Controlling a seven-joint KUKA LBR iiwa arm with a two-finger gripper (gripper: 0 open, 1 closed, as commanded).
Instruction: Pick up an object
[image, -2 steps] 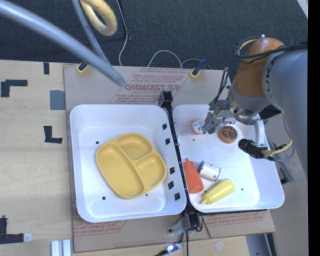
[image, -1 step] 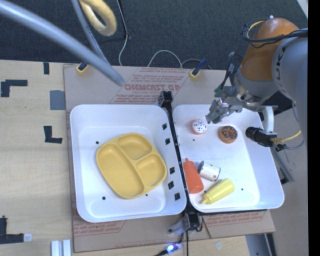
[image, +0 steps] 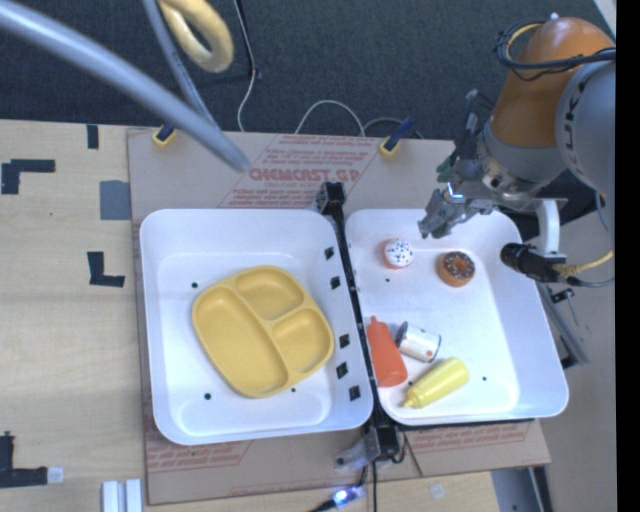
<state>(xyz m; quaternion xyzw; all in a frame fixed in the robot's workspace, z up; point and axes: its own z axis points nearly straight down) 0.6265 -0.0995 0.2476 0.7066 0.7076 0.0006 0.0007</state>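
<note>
the gripper (image: 437, 222) hangs over the far edge of the right bin (image: 520, 330); whether it is wide or narrow cannot be told. just near of it lie a white speckled ball (image: 398, 253) and a brown donut (image: 456, 268). nearer still are a small white can (image: 418, 343), an orange bottle (image: 385, 353) and a yellow bottle (image: 436, 383). the left bin (image: 165, 300) holds a yellow divided plate (image: 262, 328).

Both white bins (image: 160, 330) are looking like smooth, slightly glossy plastic, sitting on matt brown cardboard (image: 300, 175). The yellow divided plate (image: 262, 328) is showing a satin plastic sheen. The orange bottle (image: 386, 355) and yellow bottle (image: 436, 383) are probably looking plastic too. The bench (image: 60, 330) is appearing as pale matt wood.
</note>
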